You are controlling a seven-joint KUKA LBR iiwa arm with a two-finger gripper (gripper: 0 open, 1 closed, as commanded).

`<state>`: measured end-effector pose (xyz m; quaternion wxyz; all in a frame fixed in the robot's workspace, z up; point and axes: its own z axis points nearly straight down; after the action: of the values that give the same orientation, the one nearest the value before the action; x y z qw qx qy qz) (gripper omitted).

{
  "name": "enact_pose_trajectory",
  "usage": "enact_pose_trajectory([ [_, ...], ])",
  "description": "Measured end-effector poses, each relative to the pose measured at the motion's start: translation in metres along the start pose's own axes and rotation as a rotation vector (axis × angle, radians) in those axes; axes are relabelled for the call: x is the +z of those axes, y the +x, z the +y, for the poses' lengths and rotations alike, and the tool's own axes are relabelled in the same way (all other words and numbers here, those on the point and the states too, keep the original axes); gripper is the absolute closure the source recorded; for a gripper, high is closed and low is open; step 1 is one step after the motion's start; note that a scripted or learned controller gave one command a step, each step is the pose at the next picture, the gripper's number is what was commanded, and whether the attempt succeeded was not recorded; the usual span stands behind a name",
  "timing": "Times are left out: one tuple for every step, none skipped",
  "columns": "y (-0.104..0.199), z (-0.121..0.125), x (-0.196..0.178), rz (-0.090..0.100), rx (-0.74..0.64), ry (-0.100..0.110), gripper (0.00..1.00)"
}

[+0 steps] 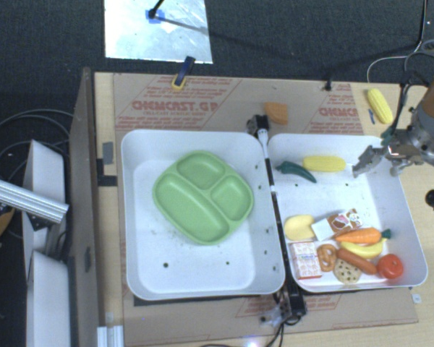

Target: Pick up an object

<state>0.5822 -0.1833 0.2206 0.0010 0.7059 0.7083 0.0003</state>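
The bench point(202, 96) is covered with brown printed cardboard. 2 white bins sit side by side on it, touching along the middle: the left bin point(148, 266) and the right bin point(412, 255). Behind the bins, an orange block point(276, 112) lies on the cardboard near their shared edge, a yellow corn cob point(380, 105) lies toward the right corner, and a blue-and-yellow clip point(182, 73) rests at the far edge.

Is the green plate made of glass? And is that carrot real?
The green plate looks like plastic, not glass: a solid, matte colour with soft moulded compartments and no see-through shine. The carrot seems to be a plastic toy, since its orange skin is smooth and even, like the other play food beside it. I can't be fully sure from above.
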Motion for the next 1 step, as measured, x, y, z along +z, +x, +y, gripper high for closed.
enact_pose_trajectory([
  [0.0722,0.0356,0.0581,0.003,-0.007,0.001,0.00],
])
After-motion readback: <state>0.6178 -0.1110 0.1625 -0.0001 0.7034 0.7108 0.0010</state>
